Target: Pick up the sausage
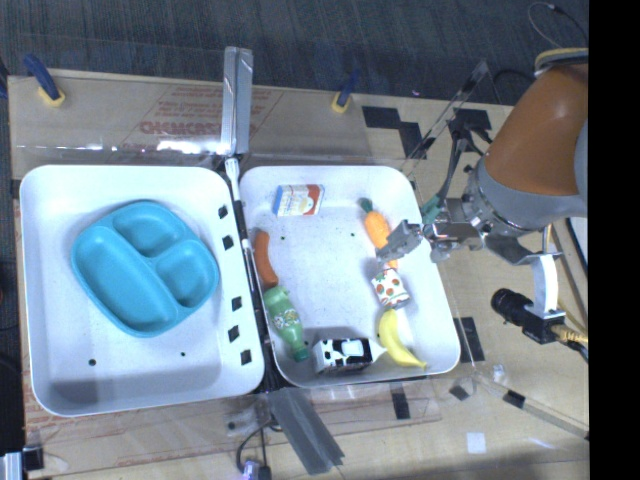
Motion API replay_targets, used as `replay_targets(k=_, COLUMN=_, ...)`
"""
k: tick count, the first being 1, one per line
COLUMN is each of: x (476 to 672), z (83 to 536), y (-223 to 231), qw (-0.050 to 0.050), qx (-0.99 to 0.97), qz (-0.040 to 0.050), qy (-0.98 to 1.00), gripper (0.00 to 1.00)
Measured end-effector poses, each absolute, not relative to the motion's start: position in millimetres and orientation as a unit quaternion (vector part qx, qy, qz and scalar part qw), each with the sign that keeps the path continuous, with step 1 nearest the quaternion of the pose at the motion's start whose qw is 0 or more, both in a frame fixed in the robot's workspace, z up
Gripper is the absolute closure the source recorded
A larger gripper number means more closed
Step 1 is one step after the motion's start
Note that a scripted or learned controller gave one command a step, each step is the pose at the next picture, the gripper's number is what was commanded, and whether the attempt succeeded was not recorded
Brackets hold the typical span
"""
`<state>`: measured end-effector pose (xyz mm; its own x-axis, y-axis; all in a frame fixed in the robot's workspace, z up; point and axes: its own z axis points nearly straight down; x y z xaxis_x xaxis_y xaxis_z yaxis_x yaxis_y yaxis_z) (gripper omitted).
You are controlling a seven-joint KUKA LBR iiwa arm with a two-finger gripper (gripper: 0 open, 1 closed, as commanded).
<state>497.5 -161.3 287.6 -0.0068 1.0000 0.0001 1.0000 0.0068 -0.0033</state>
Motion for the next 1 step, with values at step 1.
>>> replay_targets(k=1, x=549.4, z=177.9, y=-111.3, qw=0.003, qx=-0.800, qz=0.0024, qy=-0.600, gripper=0.00)
